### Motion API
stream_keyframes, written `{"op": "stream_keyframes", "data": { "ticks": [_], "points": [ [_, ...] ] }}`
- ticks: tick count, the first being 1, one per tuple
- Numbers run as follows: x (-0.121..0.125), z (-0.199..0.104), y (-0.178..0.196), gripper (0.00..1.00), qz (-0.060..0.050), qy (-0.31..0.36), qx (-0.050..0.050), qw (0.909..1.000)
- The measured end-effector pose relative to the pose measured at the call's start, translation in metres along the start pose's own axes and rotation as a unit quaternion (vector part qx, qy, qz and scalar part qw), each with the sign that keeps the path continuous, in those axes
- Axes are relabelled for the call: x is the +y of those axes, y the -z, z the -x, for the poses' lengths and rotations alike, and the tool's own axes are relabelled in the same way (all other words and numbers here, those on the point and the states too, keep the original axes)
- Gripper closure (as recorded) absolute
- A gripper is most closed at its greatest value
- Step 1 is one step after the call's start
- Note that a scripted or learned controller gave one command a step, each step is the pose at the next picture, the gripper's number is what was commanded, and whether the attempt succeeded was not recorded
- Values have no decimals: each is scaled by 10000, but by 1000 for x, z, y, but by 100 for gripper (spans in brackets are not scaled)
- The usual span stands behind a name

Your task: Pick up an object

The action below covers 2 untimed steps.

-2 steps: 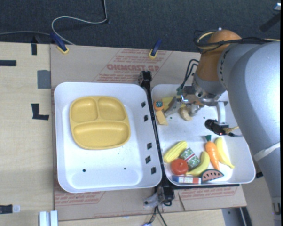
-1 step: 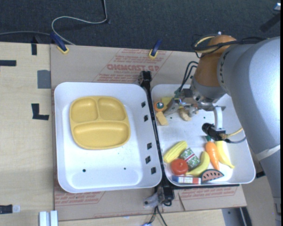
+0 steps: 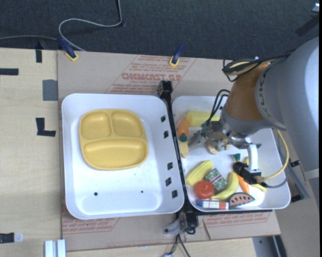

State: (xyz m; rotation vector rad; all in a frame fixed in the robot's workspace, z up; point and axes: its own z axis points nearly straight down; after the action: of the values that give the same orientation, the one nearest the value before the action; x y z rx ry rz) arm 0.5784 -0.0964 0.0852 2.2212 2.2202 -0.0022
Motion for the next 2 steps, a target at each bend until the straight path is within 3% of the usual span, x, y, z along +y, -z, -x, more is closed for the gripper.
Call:
{"op": "stream_keyframes", "data": {
  "ticks": [1,2],
  "points": [
    [60,0,0,0,7,8,1,10000],
    [60,0,9,100,-4,12,0,10000]
  ]
}}
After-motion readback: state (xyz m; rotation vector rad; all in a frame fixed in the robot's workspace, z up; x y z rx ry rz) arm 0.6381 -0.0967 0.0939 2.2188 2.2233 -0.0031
